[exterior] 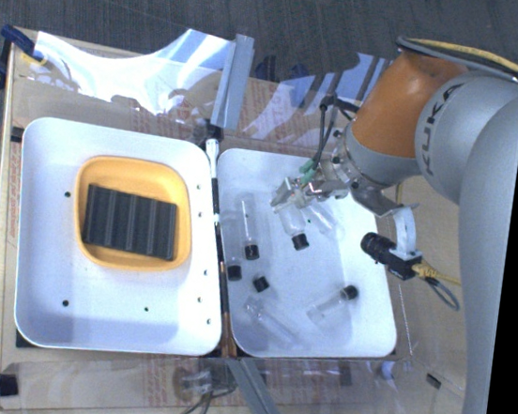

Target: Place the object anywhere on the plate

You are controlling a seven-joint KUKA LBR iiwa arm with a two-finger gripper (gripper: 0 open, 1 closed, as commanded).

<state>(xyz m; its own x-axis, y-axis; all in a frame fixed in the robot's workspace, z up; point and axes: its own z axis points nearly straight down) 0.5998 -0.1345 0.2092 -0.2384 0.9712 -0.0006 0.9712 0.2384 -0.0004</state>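
Clear vials (pixel 329 305) lie scattered lower right in the right bin (pixel 373 344), none on the yellow plate (pixel 135 180) in the left bin (pixel 40 220); nothing placed yet; plate's dark ribbed centre free, bin rims between; gripper (pixel 297 192) upper centre, can't tell its grip.
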